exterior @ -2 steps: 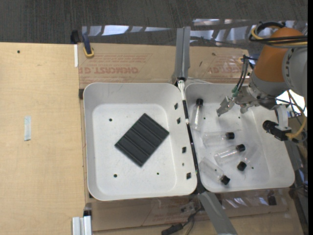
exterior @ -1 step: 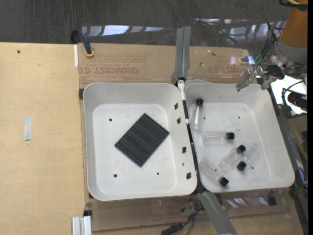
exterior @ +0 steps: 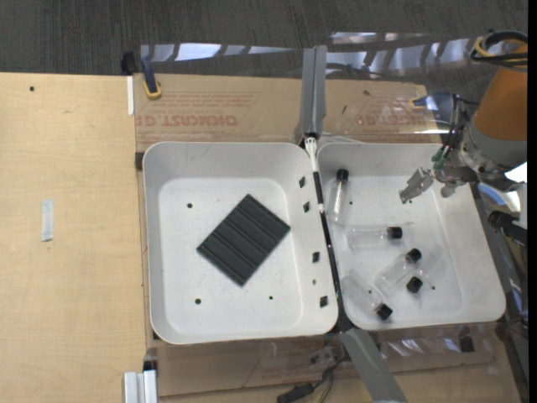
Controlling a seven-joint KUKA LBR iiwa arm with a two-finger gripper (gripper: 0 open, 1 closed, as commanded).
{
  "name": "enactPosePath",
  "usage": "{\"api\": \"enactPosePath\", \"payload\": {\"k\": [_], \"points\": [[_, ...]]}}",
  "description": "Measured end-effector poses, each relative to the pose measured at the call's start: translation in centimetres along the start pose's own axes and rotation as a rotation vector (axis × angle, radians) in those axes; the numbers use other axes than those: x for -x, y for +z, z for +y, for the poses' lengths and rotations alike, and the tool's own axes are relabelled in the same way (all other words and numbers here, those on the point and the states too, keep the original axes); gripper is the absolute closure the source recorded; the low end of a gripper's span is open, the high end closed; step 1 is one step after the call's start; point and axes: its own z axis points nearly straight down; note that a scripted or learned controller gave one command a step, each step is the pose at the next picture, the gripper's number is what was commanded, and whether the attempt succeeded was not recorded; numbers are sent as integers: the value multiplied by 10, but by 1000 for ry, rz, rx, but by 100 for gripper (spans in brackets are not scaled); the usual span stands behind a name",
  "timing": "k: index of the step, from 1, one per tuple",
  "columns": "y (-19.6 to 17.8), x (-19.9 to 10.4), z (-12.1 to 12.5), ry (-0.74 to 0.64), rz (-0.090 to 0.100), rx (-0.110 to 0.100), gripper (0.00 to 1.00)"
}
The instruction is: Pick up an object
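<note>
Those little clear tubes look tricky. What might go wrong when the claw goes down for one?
The clear tubes with black caps are see-through, round and lie close together in the right bin, so the gripper might slip off one or nudge its neighbours away. One tube lies right along the bin's left wall, which may block a finger.

Red mirrored print on the cardboard (exterior: 220, 112) behind the bins looks like "CHEMCAST", with a fainter stamp at right.

Tabletop (exterior: 67, 225), pale wood: two white bins (exterior: 159, 250) side by side (cardboard sheet (exterior: 218, 116) underneath), both left of hand (exterior: 430, 183).
</note>
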Motion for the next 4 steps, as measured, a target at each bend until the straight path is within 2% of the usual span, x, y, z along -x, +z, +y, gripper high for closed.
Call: {"api": "enactPosePath", "payload": {"k": [1, 2, 3, 4], "points": [[56, 0, -55, -22, -1, 2, 0], [-44, -13, 14, -86, -2, 2, 0], [40, -64, -29, -111, -7, 21, 0], [16, -61, 66, -225, -2, 3, 0]]}}
